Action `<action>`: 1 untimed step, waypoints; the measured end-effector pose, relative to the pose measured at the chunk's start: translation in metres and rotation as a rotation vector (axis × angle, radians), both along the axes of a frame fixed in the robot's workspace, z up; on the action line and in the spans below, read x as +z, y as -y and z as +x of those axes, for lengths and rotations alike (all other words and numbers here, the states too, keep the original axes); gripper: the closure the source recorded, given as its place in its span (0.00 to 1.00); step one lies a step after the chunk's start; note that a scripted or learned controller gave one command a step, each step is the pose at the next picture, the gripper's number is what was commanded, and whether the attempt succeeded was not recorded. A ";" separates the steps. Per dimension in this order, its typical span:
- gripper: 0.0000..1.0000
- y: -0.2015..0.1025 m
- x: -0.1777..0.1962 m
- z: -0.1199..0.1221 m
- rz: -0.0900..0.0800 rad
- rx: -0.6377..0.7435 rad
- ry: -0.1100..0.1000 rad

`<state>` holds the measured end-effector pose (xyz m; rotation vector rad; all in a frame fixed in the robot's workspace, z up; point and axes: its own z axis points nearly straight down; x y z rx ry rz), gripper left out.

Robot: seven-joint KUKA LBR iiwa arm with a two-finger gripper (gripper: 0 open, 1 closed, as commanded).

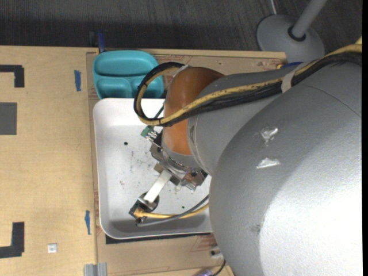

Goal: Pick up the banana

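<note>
The bin (pixel 109 171) rests on the tan surface (pixel 46 154). The grey arm (pixel 287 171) reaches in from the right and covers the bin's right part. The gripper (pixel 172 174) is lowered over the bin floor, near its middle. Its opening and contents cannot be determined, nor can the banana's position. The orange band (pixel 184 96) lies over the bin's far edge. A teal container (pixel 118 73) stands just beyond that edge.
</note>
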<state>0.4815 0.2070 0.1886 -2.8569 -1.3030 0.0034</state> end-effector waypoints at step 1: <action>0.00 0.000 0.000 0.000 0.000 -0.001 -0.001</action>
